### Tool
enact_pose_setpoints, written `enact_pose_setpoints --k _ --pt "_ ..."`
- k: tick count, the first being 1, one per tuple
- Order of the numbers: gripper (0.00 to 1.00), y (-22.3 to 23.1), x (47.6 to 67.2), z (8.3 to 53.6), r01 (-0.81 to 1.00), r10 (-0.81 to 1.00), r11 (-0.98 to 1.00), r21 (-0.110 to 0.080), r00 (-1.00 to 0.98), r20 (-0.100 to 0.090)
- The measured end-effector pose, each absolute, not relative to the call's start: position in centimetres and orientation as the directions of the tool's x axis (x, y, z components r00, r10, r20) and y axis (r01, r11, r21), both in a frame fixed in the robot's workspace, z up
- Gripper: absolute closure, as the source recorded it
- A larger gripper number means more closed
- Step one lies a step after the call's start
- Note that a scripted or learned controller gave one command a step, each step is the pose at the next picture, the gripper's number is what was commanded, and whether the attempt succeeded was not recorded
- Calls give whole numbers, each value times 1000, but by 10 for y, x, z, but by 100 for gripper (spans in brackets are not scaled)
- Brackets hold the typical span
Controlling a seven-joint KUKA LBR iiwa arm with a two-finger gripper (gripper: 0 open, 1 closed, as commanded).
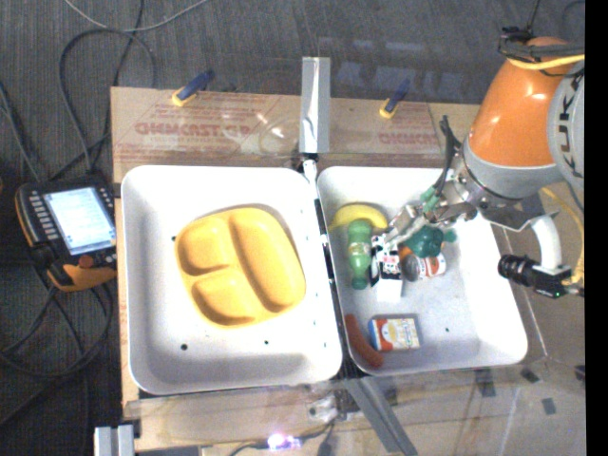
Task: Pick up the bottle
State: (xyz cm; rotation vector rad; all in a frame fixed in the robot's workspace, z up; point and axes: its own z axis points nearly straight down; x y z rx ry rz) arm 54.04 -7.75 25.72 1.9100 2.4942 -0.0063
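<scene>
Bottle (359, 259): green, lying in right bin (475, 345) | pincer (389, 253): grip state unclear

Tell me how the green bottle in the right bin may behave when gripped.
The green bottle lies on its side, so it may roll. Its surface looks smooth, maybe slippery. The yellow banana crowds it, so it could shift.

I see the yellow divided plastic tray (241, 265) in the left white bin (152, 198). In the right white bin (494, 335), the green plastic bottle (359, 260) lies upper left, the small printed carton (395, 332) below it, the grey two-finger gripper (388, 246) just right of the bottle.
</scene>
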Motion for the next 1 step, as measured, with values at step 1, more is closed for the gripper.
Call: enact_pose_setpoints --k 1 --pt "100 -9 576 246 988 988 156 -4 -156 -1"
